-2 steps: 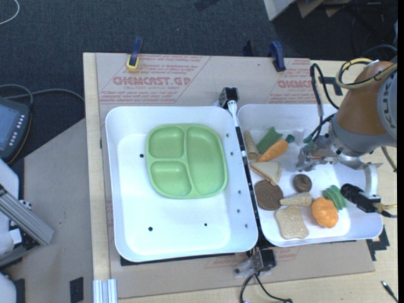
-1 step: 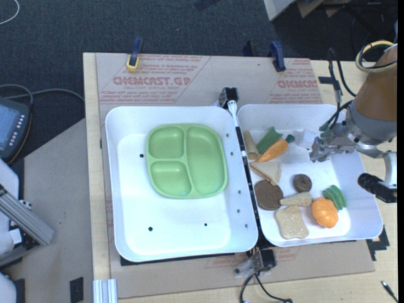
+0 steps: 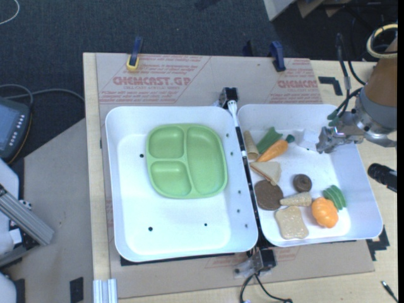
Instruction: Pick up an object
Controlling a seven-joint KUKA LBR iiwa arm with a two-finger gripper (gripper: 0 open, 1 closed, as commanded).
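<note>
Camera view, near to far: toy food crowded in right bin (image 3: 372, 216) — cracker (image 3: 291, 222), orange fruit (image 3: 324, 213), brown cookie (image 3: 269, 196), chocolate donut (image 3: 302, 183), bread wedge (image 3: 266, 170), carrot (image 3: 273, 149). Green divided plate (image 3: 187, 160) alone in left bin (image 3: 120, 169). Farther back, gripper (image 3: 329, 141) poised over right bin's far edge, well apart from most of the food, holding nothing visible; jaws' spread impossible to tell. Likely risks: closing on bare bin floor, or nudging tightly packed pieces and catching two together.
</note>
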